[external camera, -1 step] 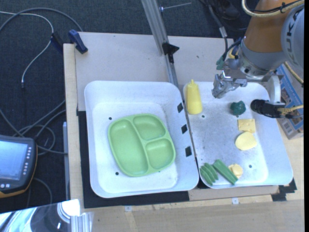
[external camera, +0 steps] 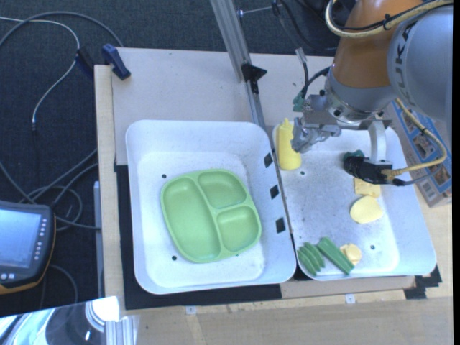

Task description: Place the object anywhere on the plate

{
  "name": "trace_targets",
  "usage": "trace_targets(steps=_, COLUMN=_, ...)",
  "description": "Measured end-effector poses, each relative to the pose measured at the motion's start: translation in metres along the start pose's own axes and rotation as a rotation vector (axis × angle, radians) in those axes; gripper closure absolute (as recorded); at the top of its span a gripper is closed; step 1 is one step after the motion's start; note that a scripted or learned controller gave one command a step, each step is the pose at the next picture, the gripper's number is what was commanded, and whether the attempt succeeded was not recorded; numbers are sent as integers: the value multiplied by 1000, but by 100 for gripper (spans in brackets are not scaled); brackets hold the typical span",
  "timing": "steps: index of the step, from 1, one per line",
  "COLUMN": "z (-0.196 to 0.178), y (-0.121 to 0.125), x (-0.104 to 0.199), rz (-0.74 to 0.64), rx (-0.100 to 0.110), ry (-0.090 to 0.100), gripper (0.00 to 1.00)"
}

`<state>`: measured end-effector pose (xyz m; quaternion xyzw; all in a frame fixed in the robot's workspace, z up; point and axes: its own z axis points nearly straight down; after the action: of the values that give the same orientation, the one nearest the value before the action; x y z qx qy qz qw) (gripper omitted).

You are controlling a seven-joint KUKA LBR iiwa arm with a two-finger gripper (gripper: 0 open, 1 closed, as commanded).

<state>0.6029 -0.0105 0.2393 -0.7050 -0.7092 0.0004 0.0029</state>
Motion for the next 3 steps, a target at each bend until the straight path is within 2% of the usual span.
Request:
trace_targets(steps=1, z=11, y=0, x=55, rz=-1, rx=1, ry=-1, gripper=100)
trace_targets(steps=2, z=8, y=1, x=117, rz=-2, rx=-6, ry=0, gripper=100)
trace_targets(steps=3, z=13, y=-9, x=161, rz=0, rx=-1, ry=-2, gripper=100)
